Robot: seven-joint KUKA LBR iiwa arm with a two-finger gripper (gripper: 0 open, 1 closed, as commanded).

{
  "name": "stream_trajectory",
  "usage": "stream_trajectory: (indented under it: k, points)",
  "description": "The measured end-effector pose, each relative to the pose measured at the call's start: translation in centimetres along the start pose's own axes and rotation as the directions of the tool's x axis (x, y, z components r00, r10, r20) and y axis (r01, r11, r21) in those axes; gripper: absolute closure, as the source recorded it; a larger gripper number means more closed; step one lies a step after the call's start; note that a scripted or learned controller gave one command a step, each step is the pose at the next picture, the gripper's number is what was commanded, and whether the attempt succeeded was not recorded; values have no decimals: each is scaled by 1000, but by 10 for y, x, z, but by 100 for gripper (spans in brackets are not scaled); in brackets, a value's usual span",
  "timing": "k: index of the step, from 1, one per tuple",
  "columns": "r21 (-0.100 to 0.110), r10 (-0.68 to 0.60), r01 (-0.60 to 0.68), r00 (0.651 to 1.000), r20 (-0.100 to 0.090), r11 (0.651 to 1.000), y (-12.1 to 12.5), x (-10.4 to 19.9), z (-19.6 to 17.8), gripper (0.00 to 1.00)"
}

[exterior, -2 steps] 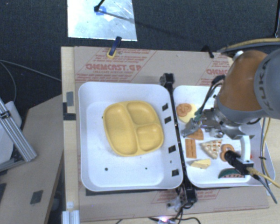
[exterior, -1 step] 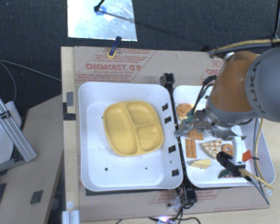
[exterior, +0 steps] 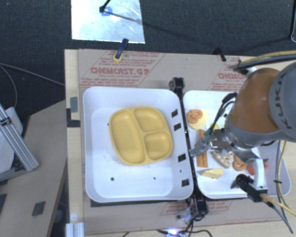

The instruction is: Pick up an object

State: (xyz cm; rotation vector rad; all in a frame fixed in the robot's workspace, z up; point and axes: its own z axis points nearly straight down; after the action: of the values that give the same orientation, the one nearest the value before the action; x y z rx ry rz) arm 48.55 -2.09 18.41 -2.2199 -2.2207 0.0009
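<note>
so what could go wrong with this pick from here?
1. The gripper sits low over a tight cluster in the right bin: the orange stick, pale wedge and neighbouring pieces lie close together, so it may nudge or catch more than one.
2. It works right beside the divider between the bins, so a finger could clip that wall.
3. The arm hides much of the bin, so a failed grasp would be hard to confirm.

I read this as a robotics lab — my arm (exterior: 266, 107) over two white bins (exterior: 96, 181) on a cardboard-covered bench (exterior: 138, 65), loose cables (exterior: 19, 73), aluminium framing (exterior: 10, 137).
</note>
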Motion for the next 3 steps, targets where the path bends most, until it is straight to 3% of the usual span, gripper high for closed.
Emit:
stream_trajectory:
  k: [1, 2, 3]
  points:
    - [-6, -3, 3, 1000, 0, 1000, 3, 1, -11, 100]
    - [-23, -12, 12, 1000, -5, 1000, 3, 70, -204, 100]
    - [4, -9, 9, 1000, 0, 1000, 0, 131, -99, 100]
